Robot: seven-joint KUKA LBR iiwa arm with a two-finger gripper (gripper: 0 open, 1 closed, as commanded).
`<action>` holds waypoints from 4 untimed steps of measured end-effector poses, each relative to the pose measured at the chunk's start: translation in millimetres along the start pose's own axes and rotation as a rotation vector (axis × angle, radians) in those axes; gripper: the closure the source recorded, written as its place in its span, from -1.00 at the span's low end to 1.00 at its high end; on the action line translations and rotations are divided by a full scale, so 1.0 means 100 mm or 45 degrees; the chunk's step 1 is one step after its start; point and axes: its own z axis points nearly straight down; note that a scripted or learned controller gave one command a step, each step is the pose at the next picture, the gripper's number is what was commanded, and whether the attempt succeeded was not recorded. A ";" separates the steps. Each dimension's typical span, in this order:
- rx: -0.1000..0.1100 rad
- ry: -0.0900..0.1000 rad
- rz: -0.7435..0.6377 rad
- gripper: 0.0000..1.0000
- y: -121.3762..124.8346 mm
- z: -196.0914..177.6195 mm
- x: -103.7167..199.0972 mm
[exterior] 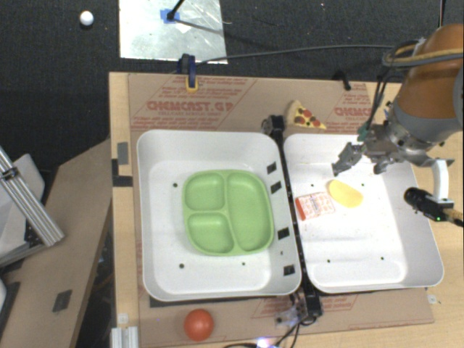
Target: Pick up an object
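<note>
Lemon-yellow lump [346, 193] lies loose on the floor of the right bin [384, 267], touching nothing but close beside a small red-and-white packet [314, 206] to its left, both likely dropped there as easy pickings. Just above it hangs the hand [362, 160], its two fingers spread apart and empty, poised as if to come down on the lump. A green divided tray [227, 212] fills the left bin [163, 267].
</note>
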 end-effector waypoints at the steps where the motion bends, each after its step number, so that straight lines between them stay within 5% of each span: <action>1: -0.017 -0.002 -0.003 -1.00 0.02 -0.07 0.00; 4: -0.020 0.003 0.000 -1.00 -0.02 1.49 0.03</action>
